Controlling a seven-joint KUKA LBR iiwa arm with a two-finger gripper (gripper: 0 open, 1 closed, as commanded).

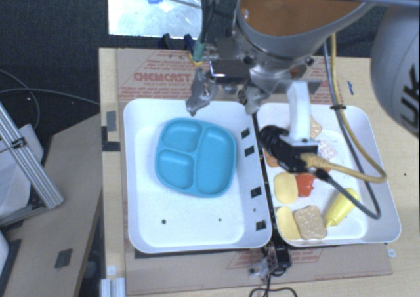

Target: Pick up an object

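My gripper hangs high over the back rim between the two bins. Its two fingers stand wide apart, open, with nothing between them. A blue divided plate lies in the left bin, just in front of and below the gripper. In the right bin lie several toy foods: a pale yellow round piece, a small red piece, a tan cracker, a yellow bottle and a speckled pink biscuit. The arm hides part of the right bin's back.
The bins rest on a cardboard sheet on the bench. A yellow cable loops over the right bin. A metal frame stands at the left, off the bench. The left bin has bare floor in front of the plate.
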